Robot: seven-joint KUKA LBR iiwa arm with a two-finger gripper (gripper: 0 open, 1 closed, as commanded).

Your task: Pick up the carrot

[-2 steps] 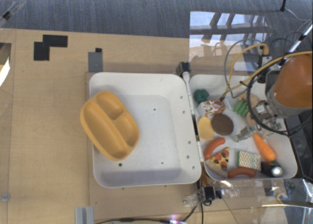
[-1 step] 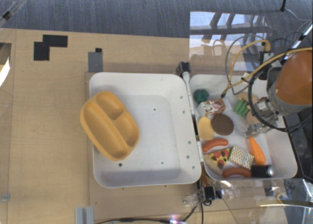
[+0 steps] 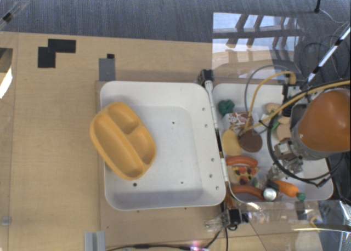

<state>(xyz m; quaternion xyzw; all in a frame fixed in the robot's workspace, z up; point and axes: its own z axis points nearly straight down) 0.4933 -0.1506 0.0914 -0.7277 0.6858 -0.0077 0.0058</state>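
The carrot (image 3: 286, 188), orange with a green tip, lies near the front edge of the right bin (image 3: 323, 192), next to a small silver ball (image 3: 269, 193). My gripper (image 3: 284, 155) hangs over the right side of that bin, just behind and above the carrot, under the arm's orange band (image 3: 324, 121). Cables and the wrist hide much of the gripper. Nothing can be seen held in it.
The right bin is crowded with toy food: a green piece (image 3: 226, 106), a brown disc (image 3: 251, 142), a hot dog (image 3: 242, 161) and a red sausage (image 3: 247, 191). A yellow divided plate (image 3: 122, 140) rests in the left bin (image 3: 181, 189).
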